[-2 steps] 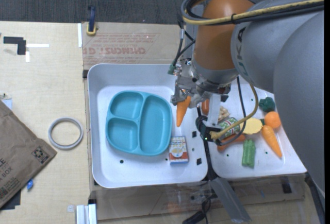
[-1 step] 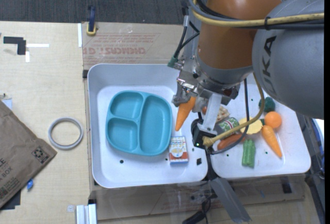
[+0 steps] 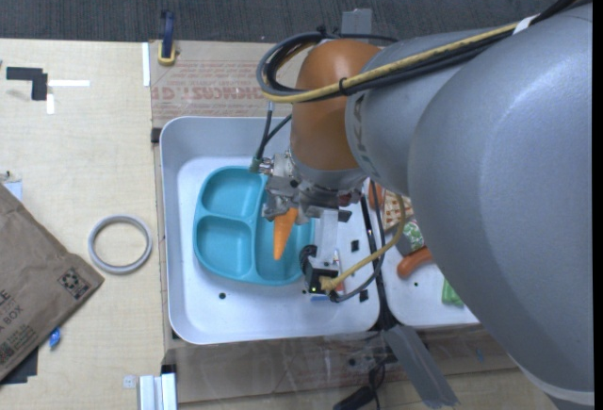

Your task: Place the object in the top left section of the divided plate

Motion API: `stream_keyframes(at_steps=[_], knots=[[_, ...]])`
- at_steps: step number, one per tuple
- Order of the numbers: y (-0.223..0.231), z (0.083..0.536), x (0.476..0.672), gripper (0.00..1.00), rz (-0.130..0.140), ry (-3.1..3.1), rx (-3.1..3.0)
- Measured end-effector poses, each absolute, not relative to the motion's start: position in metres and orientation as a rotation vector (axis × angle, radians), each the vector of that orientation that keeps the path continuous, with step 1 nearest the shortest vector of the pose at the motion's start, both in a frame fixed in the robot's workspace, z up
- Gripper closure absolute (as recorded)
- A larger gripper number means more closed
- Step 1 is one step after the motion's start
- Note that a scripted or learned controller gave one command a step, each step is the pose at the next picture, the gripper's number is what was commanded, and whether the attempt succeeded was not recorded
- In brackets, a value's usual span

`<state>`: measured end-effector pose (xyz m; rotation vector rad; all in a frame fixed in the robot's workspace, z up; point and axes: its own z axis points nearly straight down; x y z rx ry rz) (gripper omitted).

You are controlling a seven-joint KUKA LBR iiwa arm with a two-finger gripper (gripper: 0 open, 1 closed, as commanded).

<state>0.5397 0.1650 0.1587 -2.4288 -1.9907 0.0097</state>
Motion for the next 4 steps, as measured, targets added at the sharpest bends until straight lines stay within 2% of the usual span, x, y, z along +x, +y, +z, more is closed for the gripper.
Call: stream_keyframes(at_steps=[1,2,3,4], knots=[[0.113,0.267,0.583,1.0,0.007,-1.671,-2.661],[0.099,0.202,0.549,1.0,0.011,-1.473,-2.774],[0.133,0.144,0.604,1.0,0.009,-1.433,-2.796],[0.138,0.222,0.545,1.0,0.008,-1.152,-2.923]])
